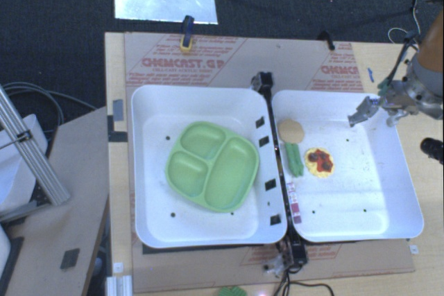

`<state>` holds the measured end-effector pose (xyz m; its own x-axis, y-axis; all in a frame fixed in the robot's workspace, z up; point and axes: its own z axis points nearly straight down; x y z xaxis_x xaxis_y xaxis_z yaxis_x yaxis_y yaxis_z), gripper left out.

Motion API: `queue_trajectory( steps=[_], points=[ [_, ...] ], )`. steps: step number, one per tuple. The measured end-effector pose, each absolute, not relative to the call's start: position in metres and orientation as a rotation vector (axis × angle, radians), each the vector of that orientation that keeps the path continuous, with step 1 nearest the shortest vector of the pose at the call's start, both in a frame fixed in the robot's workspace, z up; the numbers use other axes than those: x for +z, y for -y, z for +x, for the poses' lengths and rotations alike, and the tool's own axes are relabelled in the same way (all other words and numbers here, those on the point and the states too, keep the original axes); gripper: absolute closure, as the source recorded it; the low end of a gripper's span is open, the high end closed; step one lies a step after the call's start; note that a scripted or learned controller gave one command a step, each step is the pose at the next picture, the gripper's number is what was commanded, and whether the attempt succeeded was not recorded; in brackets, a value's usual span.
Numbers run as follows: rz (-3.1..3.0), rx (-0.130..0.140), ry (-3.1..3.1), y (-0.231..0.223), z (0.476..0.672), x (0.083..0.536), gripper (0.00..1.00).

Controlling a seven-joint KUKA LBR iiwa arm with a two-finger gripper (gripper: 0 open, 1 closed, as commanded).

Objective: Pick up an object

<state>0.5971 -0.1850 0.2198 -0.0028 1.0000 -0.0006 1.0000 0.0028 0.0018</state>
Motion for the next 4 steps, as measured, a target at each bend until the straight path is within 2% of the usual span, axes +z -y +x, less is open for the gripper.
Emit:
queue_trajectory(
  steps=[1,2,3,4],
  points=[
    [2.219,-0.003,-2.232,0.151,0.586,0.095,0.0],
    [2.214,0.004,-2.224,0.154,0.589,0.113,1.0],
    [2.214,0.004,-2.224,0.154,0.589,0.112,0.0],
    [2.212,0.01,-2.218,0.126,0.566,0.087,0.0]
  ],
)
